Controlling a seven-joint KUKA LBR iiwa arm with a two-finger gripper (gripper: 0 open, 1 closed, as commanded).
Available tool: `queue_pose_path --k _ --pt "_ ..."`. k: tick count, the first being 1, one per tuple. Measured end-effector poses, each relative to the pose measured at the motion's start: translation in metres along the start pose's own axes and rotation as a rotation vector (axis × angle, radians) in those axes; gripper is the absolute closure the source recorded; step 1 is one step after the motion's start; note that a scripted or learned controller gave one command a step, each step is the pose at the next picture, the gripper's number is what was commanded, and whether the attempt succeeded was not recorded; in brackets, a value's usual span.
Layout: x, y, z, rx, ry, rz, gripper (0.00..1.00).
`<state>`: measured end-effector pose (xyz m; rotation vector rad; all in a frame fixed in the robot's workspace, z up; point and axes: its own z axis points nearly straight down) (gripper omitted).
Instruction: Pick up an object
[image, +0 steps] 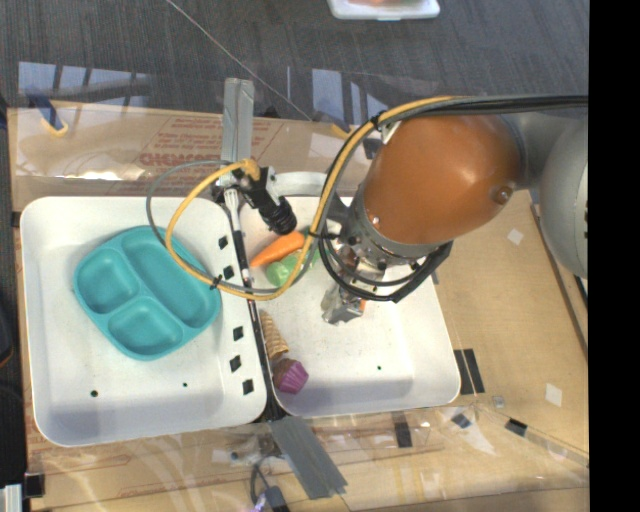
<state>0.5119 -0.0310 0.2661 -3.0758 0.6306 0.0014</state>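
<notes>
In the camera view, the arm reached in from the right and its orange band (440, 180) hung large over the right bin (420, 370). Below it the gripper (341, 306) pointed down at the bare white floor of that bin, near its middle. Whether it was open or closed could not be told, since the wrist and a loop of yellow cable (250, 290) hid most of it, and nothing was seen in its grasp.

Three candidates lay in the right bin. A toy carrot (277, 249) rested near the bin's upper left corner, touching a green piece (283, 270) just below it, possibly another toy vegetable. A toy ice cream cone (283, 362) with a purple top lay against the left wall near the front. The left bin (60, 390) held a teal divided plate (146, 292).

This looked like the approach step, before any grasp. The gripper stood beside the carrot, not over it, so the next move would probably call for shifting left over a chosen object, then descending and closing.
</notes>
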Motion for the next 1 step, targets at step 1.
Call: queue_pose_path --k 1 --pt "-0.0428 -0.0289 0.01 -0.003 -0.005 -0.208 1.0"
